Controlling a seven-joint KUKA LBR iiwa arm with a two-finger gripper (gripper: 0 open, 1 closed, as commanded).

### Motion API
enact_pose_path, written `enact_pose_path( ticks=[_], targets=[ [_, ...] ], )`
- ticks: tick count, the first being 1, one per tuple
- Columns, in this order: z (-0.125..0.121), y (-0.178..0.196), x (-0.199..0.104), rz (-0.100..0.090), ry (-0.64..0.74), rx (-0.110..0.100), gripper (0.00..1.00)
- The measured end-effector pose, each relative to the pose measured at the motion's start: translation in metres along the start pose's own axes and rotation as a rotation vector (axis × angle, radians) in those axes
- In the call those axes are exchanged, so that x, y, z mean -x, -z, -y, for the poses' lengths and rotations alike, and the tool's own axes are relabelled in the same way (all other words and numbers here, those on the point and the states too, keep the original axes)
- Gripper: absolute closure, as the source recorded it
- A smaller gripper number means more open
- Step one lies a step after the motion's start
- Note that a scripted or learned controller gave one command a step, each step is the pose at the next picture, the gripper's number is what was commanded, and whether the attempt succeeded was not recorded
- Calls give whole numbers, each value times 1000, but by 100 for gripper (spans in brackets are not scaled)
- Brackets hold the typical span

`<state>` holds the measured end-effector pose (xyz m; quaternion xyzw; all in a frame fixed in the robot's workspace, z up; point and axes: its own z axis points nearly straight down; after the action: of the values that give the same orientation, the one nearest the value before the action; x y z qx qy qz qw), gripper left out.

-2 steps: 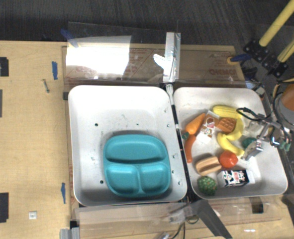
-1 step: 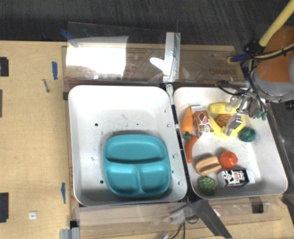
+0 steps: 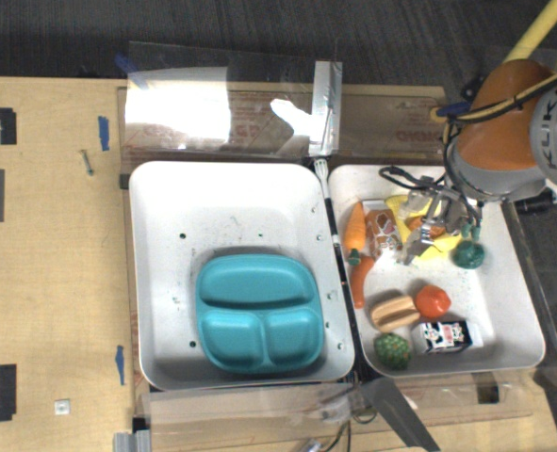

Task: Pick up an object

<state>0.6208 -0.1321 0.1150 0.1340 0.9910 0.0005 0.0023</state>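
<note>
Right bin (image 3: 514,318): the pincer (image 3: 435,222), at 12 o'clock among yellow toy pieces (image 3: 412,213); whether it is open or closed cannot be told. A hot dog (image 3: 394,310), tomato (image 3: 433,300) and carrot (image 3: 354,226) lie apart. Left bin (image 3: 165,215): teal tray (image 3: 257,311) at 6 o'clock.

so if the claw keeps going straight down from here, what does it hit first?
Most likely the yellow toy directly under the claw in the right bin. Depth is unclear from this slanted view, so the packet beside it is possible.
</note>
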Motion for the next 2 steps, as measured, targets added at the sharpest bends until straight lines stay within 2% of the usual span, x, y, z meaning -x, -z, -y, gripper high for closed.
enact_pose_path(
  ticks=[1, 2],
  targets=[
    [-33, -24, -9, 6, -50, 0, 0],
    [-36, -24, -15, 4, -231, 0, 0]
  ],
)
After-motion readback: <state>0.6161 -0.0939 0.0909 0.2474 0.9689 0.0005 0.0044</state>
